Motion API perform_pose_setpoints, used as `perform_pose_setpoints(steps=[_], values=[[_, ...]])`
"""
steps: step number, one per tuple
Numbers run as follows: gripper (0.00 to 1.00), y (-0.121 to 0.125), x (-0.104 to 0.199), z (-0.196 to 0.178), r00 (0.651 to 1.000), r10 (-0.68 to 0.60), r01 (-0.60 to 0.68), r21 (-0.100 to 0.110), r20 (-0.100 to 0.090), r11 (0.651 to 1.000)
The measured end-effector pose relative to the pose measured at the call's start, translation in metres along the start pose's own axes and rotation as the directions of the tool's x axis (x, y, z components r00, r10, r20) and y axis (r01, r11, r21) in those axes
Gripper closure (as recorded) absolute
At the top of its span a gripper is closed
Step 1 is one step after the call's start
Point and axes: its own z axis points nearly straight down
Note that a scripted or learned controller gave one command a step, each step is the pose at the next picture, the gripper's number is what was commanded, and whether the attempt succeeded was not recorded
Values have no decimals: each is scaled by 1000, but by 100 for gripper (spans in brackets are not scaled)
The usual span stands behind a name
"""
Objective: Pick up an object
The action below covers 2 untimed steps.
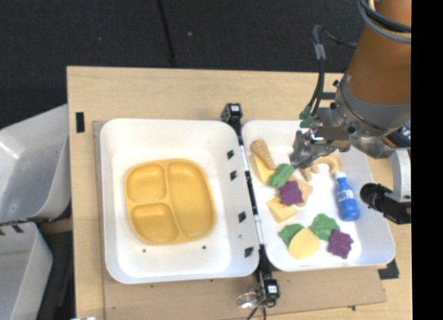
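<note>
The gripper (304, 158) is hanging low in the right bin (377, 242), just over the green piece (281, 174) and purple grapes (292, 192), and with toys crowding so close it may be nudging one aside or closing on nothing.

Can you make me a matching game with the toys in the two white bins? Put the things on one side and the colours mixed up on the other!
Things:
1. divided plate in the left bin
2. little bottle
3. grape bunch in the middle of the right bin
4. leafy piece just below the gripper

Colours:
A. purple
B. green
C. yellow
D. blue

Pairs: 1-C, 2-D, 3-A, 4-B
</note>
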Motion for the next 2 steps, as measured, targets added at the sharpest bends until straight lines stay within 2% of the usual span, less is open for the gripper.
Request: perform_pose_setpoints(steps=[1,2], values=[[100,-1,26,60,1000,-1,1,8,0,1000],[100,54,110,75,1000,-6,6,2,-1,1000]])
